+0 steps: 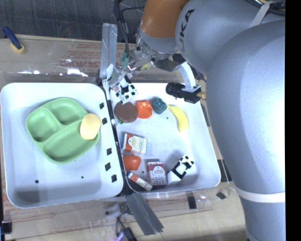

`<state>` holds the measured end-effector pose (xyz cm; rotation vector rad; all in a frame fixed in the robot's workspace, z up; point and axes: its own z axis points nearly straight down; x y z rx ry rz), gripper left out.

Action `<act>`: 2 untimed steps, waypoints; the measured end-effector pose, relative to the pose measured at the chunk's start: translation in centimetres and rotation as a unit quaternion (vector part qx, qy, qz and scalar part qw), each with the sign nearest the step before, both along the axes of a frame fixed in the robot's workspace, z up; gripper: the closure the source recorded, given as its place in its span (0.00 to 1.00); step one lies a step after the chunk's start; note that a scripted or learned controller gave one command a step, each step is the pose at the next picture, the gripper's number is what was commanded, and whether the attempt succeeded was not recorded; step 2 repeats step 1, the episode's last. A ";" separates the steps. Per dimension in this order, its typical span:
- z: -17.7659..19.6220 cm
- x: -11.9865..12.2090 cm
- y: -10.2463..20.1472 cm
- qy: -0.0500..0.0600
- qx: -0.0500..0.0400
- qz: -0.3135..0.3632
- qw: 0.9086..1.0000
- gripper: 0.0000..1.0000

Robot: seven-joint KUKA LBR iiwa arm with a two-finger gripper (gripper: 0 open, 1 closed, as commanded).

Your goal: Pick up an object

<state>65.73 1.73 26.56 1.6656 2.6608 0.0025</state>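
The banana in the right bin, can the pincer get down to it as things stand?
Probably yes. The banana lies apart from the teal toy beside it, with bare bin floor around it. The pincer is at the bin's far left corner.

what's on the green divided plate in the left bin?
A pale yellow egg-shaped item sits at the green plate's right edge. The plate area under it is hidden.
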 end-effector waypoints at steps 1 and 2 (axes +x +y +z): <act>0.9 -6.4 1.5 0.002 0.000 0.010 1.000 1.00; 0.9 -6.4 1.5 0.002 0.000 0.010 1.000 1.00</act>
